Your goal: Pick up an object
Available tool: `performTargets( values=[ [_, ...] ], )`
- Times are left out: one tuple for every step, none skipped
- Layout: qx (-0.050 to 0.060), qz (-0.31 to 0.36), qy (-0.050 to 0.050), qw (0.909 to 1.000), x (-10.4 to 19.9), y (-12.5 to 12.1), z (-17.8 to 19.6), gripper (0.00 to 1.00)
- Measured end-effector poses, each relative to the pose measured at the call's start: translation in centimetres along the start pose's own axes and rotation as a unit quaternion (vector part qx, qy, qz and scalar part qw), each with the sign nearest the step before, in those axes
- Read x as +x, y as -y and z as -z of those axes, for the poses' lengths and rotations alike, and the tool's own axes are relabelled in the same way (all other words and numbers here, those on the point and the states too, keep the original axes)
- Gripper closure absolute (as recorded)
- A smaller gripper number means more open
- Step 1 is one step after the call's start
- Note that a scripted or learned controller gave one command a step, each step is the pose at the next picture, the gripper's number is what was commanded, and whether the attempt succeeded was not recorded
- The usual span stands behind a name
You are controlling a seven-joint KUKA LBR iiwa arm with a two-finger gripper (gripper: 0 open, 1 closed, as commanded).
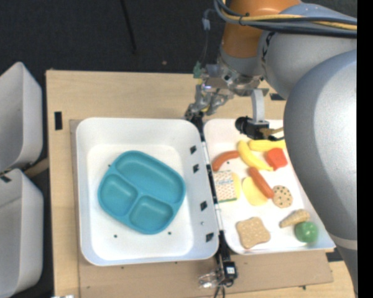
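We see the gripper point(202, 107) at upper centre, above the bins' shared rim; we cannot tell its fingers' state. Nothing is picked yet: the toy food point(255, 157) lies in the right bin point(270, 248).

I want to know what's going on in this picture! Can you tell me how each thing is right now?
Gripper: above the top edge between the bins, holding nothing visible.
Blue tray: lying flat in the left bin, its compartments bare.
Banana: lying in the right bin.
Toast slice: lying flat.
Green ball: resting in the corner.
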State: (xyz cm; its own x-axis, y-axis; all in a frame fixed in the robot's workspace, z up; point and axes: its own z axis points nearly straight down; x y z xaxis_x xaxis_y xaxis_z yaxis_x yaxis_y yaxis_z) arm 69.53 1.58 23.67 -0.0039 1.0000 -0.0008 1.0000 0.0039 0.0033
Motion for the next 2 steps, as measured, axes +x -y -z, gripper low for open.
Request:
performTargets(
  values=[
    [0.003, -0.001, 0.001, 1.0000, 0.0, 1.5, 1.2, 1.00],
    [0.001, 0.001, 0.001, 1.0000, -0.1, 0.4, -0.4, 1.00]
  ],
)
